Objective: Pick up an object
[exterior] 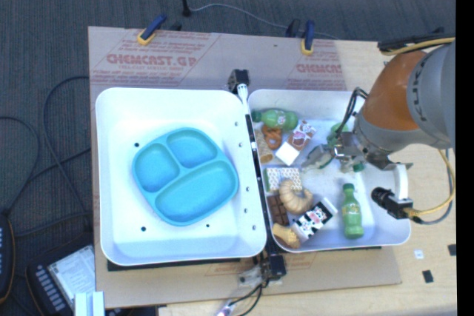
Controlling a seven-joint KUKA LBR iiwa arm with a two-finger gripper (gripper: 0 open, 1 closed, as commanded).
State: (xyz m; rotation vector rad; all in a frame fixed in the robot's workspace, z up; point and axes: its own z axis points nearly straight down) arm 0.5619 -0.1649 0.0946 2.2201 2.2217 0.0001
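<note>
Bench [111, 44] seen from above at a slant, covered with a printed cardboard sheet, bearing two shallow white bins side by side. The left bin [118, 181] holds a blue divided plate [185, 175] lying flat near its middle. The right bin [392, 233] holds a scatter of small toy foods along its left side: a green rounded piece [278, 118] at the top, a small white block [286, 154] below it, a croissant [295, 196], a black-and-white patterned carton [315, 219], and a green bottle [352, 212] lying apart toward the lower right. The grey arm with its orange band [392, 96] reaches in from the right, and the gripper [326, 155] hangs low over the middle of the right bin, between the white block and the green bottle. Its fingers look spread apart with nothing between them, and no object looks lifted. My judgement is that the pick is not yet done: the gripper is down among the objects, but closing on one and raising it are left.
</note>
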